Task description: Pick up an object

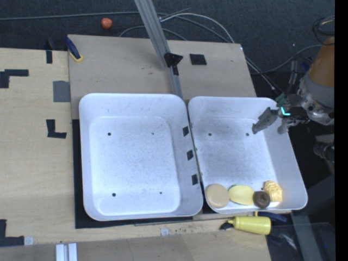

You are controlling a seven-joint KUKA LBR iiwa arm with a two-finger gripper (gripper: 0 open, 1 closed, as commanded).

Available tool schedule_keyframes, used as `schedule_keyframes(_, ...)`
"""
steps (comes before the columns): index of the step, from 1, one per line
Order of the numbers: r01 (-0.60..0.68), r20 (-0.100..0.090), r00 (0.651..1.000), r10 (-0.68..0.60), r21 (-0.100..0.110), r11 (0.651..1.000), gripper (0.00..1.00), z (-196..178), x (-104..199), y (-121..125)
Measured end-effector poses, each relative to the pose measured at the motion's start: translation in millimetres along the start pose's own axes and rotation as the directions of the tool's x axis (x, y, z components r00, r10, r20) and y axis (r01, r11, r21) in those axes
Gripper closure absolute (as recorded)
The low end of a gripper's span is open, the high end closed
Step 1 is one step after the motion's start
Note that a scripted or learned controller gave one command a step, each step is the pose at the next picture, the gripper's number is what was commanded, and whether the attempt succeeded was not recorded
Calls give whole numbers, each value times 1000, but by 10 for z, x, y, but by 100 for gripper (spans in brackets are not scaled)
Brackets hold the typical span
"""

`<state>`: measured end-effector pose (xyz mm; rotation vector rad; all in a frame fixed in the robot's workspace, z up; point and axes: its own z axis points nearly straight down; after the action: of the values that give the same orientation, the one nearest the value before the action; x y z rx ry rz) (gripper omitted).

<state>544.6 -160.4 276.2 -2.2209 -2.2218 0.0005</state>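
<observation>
The gripper (270, 122) hangs at the right bin's (239, 145) upper right corner, over the rim, its two dark fingers spread apart with nothing between them. That spot is probably a waiting or approach pose, since every object lies well away from it at the bin's near edge. There, four small things sit bunched in a row against the front wall, likely because the bin floor slopes or because they have slid there: a tan round disc (217, 196), flat and matte like a biscuit or wooden puck; a pale yellow oval piece (240, 194), smooth and rounded like a toy lemon or soap; a dark brown ring-shaped piece (261, 199), small and resting partly on its neighbours; and a knobbly yellow lump (273, 191) with a rough, crumpled surface. They touch one another, which I judge makes a clean two-finger grab awkward; the disc at the left end has the freest side. The bins are shallow moulded white plastic with rounded corners, speckled with fine dark marks. The left bin (133, 156) touches the right along their shared rim. Outside the bins, on the bench's near edge, lies a yellow bottle-like tube (251, 224) with a dark cap.
</observation>
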Motion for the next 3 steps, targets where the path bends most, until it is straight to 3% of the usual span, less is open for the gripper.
schedule_keyframes(1, 0, 0, 1000, 0, 0, 1000, 0, 0, 0, 0)
schedule_keyframes(2, 1, -1, 1000, -1, 4, 1000, 0, 485, 32, 82)
schedule_keyframes(3, 0, -1, 1000, 0, 5, 1000, 0, 1092, 51, 10)
